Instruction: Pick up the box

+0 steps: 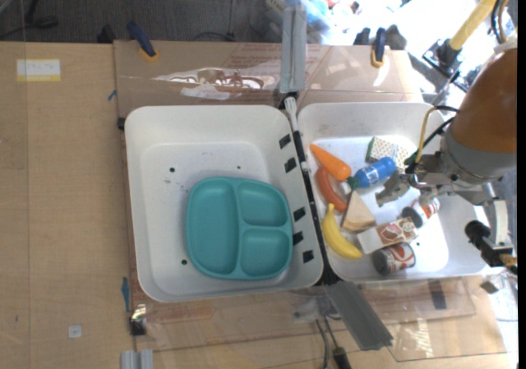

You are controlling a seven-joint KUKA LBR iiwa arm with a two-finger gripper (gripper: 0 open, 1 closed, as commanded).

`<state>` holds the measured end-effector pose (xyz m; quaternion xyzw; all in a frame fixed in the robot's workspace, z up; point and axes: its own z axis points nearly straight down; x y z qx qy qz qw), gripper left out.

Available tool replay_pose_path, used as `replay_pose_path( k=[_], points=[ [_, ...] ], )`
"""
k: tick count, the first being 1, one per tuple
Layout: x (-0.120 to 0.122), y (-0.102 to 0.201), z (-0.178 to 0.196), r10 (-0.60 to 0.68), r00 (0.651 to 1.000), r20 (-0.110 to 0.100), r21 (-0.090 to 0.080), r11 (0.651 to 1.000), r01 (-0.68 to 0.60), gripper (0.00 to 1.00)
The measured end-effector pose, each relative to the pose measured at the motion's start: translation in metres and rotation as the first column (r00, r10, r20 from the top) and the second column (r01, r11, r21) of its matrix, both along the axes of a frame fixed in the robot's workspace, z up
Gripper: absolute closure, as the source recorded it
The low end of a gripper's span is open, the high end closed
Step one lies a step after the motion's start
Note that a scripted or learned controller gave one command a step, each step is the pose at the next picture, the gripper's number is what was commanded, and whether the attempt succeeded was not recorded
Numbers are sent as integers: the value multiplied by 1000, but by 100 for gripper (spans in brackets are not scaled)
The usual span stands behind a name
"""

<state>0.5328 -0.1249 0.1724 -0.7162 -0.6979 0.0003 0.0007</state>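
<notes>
The gripper (403,186), its finger spread unclear from here, hangs above the right bin (436,265), so it should centre over the box (392,232) lying between banana (339,236) and can (398,258) before descending.

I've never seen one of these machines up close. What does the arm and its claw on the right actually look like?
The arm is a bulky rounded body, orange above and grey below. A yellow-and-black cable runs along it. At its end sits a small grey metal two-finger gripper, with dark fittings nearby.
</notes>
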Motion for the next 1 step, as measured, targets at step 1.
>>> replay_pose_path(
  k=[1],
  points=[
    [-40, 1, -75, -89, 995, 47, -3, 996, 89, 0]
  ],
)
